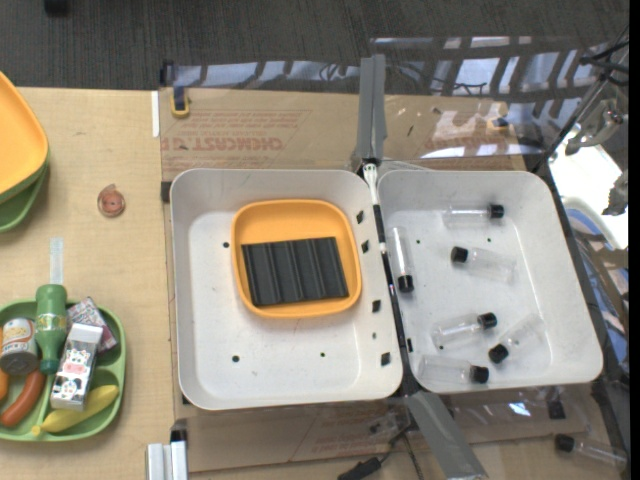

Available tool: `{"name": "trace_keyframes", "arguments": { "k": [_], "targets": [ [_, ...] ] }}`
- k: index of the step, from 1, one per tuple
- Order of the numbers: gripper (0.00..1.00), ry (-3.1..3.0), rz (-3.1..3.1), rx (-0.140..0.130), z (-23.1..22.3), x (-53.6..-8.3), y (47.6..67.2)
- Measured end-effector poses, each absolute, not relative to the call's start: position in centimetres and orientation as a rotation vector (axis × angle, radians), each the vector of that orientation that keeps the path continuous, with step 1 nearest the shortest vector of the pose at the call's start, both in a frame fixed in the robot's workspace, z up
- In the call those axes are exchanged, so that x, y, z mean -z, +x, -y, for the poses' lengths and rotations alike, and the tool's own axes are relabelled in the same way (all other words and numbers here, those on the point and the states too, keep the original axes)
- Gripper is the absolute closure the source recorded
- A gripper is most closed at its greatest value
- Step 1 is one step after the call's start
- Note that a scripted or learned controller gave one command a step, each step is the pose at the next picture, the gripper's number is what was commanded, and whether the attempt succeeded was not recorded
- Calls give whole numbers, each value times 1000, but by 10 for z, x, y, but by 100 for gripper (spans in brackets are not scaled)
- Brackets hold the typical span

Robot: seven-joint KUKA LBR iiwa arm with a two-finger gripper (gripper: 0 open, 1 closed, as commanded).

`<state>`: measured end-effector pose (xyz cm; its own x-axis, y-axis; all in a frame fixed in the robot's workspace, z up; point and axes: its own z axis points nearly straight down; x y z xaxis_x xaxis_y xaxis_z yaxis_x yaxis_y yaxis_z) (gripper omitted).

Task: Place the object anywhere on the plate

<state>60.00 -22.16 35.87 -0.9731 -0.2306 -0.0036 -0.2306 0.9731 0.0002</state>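
Two white bins face you: the left bin carries an orange plate with a dark ribbed insert; the right bin holds clear black-capped vials, scattered well apart from the plate.

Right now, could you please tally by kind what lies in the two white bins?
Vials: 6
Plate: 1
Black mat: 1
Total: 8
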Motion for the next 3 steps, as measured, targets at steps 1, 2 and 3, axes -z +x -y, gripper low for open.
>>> {"name": "trace_keyframes", "arguments": {
  "k": [1,2,3],
  "targets": [
    [0,-937,-2993,-1,221,-261,660],
    [0,-1340,-2835,0,221,-270,660],
    [0,-1878,-2512,-2,221,-228,660]
  ]
}}
